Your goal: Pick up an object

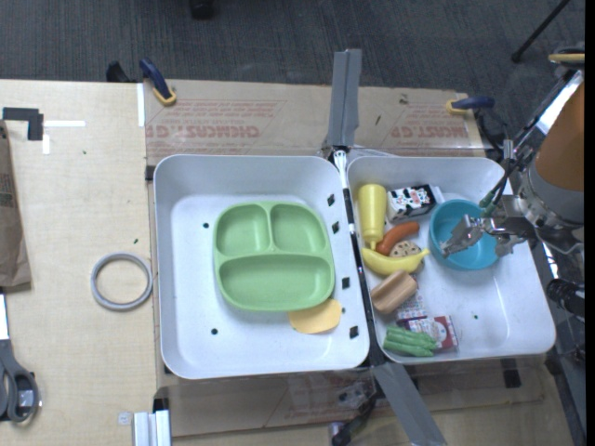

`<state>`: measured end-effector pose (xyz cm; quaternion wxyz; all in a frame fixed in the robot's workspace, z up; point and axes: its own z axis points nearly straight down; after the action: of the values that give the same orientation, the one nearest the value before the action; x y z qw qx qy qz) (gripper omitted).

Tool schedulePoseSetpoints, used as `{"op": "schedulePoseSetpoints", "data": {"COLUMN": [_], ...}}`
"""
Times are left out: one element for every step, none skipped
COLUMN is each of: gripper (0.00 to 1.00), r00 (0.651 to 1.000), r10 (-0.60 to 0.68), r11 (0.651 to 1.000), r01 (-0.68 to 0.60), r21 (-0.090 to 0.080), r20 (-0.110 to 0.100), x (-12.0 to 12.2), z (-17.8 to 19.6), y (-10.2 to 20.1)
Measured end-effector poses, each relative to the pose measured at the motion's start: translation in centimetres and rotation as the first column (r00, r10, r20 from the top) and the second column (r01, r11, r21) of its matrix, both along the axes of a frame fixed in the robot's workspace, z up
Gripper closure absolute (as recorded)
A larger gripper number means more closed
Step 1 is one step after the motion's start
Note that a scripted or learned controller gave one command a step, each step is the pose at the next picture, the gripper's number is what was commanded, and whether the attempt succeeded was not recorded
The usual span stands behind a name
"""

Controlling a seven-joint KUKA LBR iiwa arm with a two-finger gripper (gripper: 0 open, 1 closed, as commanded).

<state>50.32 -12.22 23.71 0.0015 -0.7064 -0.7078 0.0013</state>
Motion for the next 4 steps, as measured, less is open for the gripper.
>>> {"op": "schedulePoseSetpoints", "data": {"gripper": [0.00,0.00,0.00,0.00], "r00": [0.988,0.968,0.998,0.999], "r10": [-0.157,-0.249,-0.056,-0.052], "r11": [0.988,0.968,0.998,0.999], "r01": [0.157,0.249,0.056,0.052], "r21": [0.000,-0.001,0.021,-0.002], "r20": [0.003,0.009,0.000,0.005], "x": [3.0,8.8,9.8,13.0], "z": [-13.1,-14.3,-14.4,-6.6], "y": [0.3,-4.6,-6.5,-6.1]}}
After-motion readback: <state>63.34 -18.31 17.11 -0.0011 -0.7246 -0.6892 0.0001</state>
